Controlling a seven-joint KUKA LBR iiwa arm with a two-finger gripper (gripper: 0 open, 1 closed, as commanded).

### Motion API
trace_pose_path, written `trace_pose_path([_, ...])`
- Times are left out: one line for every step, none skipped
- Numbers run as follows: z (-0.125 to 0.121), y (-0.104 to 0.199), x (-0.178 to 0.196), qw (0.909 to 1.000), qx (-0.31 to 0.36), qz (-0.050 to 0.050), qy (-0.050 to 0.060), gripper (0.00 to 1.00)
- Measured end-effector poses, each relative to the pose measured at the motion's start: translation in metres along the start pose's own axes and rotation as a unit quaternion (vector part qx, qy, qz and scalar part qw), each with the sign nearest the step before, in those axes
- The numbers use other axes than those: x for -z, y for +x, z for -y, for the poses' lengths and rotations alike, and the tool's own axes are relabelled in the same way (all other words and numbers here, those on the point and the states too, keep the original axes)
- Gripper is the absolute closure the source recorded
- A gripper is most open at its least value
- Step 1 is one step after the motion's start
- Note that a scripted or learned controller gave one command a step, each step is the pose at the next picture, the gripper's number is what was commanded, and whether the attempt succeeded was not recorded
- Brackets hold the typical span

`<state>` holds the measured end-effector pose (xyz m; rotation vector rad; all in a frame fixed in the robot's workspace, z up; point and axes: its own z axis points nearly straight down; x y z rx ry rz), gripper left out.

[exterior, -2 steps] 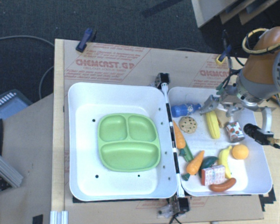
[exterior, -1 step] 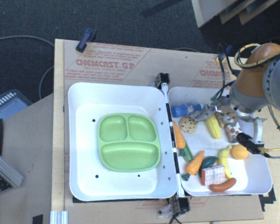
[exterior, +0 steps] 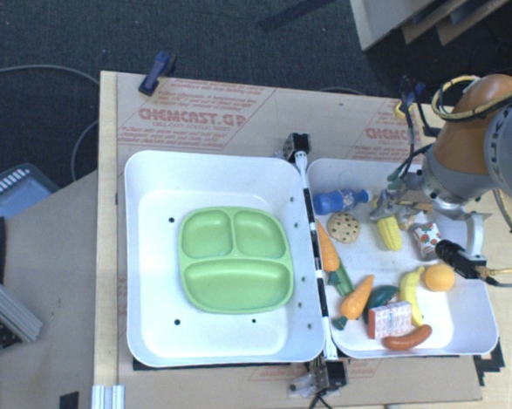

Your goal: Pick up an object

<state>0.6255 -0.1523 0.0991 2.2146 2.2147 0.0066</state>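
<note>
**Arm leaning over the right bin's far end, above the corn**

From the overhead camera, you are looking at the grey arm with its orange band (exterior: 471, 127) reaching in from the right and bending down over the far part of the shallow white right-hand bin (exterior: 483, 333). Its wrist is pointing steeply downward, and the two-finger gripper (exterior: 394, 203) is hanging just over the yellow toy corn cob (exterior: 390, 234), which is lying upright-ish along the bin floor. You cannot tell from this angle how the tool is set, and nothing is visibly clamped in it.

Around the corn, you are seeing a blue plastic bottle (exterior: 337, 200) lying on its side to the left, a round speckled cookie (exterior: 344, 228) just below it, and a small white-and-red toy (exterior: 425, 239) to the right. Nearer the front, an orange round fruit (exterior: 440, 278), a yellow banana (exterior: 409, 291), two orange carrots (exterior: 356, 295), a red-and-white box (exterior: 389, 320) and a brown sausage (exterior: 406, 340) are crowding together.

The shallow white left-hand bin (exterior: 147, 262) is carrying a green divided plastic plate (exterior: 234, 261) lying flat at its centre, well apart from the arm.
</note>
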Motion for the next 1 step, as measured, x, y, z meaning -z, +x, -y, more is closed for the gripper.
trace_pose_path([-0.0181,0.0827,0.087,1.0,0.001,-0.002,0.003,1.0])
